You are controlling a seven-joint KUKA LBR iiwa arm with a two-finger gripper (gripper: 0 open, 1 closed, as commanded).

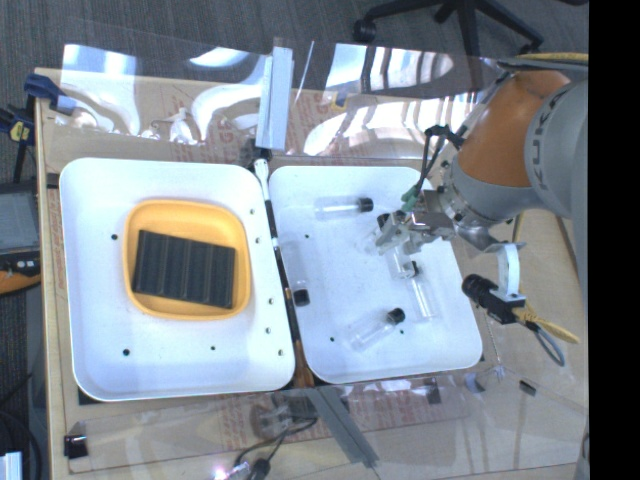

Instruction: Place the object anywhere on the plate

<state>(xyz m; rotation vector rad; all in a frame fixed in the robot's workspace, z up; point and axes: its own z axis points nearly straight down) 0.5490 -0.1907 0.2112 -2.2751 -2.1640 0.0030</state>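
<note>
The grey arm [520, 148] with its orange band is reaching in from the right over the right bin [330, 353]. Its end effector [400, 236] is hanging low over the upper right part of that bin, above a clear vial [422, 296] that is lying just below it. Whether anything is sitting in its grasp cannot be told, because the metal parts and the clear plastic are blurring together there.

Two more clear vials with black caps are resting on the right bin's floor: one [343, 207] near the top, left of the end effector, and one [375, 328] near the lower middle. A small dark piece [300, 295] is lying by the bin's left wall.

The yellow plate [150, 313] is sitting in the left bin [90, 368], well apart from the vials, and is carrying a dark ribbed block [185, 268]. Both bins are standing side by side on the desk [150, 438].
</note>
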